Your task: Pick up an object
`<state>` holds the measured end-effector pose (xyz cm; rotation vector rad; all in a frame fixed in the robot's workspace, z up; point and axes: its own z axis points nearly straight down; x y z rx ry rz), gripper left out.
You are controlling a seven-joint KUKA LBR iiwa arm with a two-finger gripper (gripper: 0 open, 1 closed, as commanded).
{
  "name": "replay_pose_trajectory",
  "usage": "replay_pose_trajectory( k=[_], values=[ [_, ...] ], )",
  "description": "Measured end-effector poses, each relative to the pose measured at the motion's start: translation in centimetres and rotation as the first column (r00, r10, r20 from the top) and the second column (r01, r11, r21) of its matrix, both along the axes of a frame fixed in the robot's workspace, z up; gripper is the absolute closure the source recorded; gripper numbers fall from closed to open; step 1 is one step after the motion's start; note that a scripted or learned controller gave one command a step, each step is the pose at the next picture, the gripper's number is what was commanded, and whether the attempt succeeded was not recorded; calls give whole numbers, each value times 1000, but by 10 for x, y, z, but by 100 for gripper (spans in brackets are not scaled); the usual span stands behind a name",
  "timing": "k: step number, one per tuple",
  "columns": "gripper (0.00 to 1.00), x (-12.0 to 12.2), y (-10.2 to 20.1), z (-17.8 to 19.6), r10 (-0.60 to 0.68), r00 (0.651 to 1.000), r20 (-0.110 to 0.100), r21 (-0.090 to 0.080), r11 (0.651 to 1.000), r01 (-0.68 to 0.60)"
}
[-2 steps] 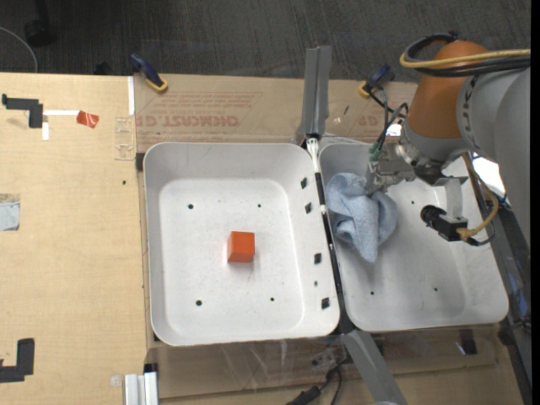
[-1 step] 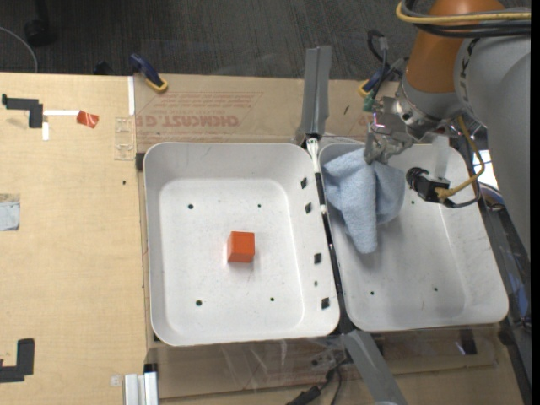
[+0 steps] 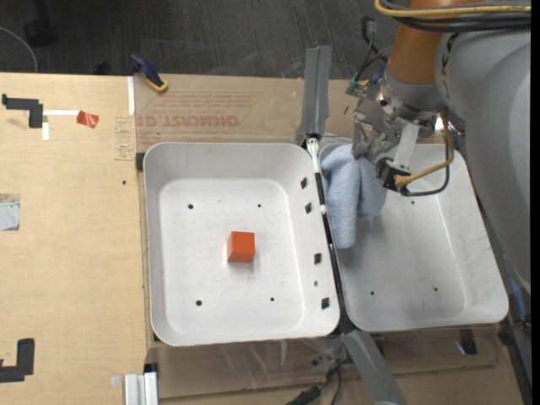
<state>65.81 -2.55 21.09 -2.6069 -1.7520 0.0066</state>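
Blue cloth [image 3: 344,201] draped over the right bin's [image 3: 439,294] left wall, bunched under the hand [image 3: 371,146]. Grip state: cannot tell. Next: lift straight, check cloth follows.

Dark grey carpet floor [image 3: 211,15] along the top, a black cable [image 3: 17,45] curling at left. Light plywood bench top [image 3: 67,251] on the left — black brackets [image 3: 24,108], a red-and-white tag [image 3: 83,118]. Brown cardboard sheet [image 3: 219,112] with reversed print lies further back, blue-yellow clamp [image 3: 148,72] at its corner. Lighting even — soft shadows.
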Motion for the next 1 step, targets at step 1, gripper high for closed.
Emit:
replay_pose_trajectory(
  k=[1],
  values=[
    [100,0,-23,-20,-99,995,-1,0,995,99]
  ],
)
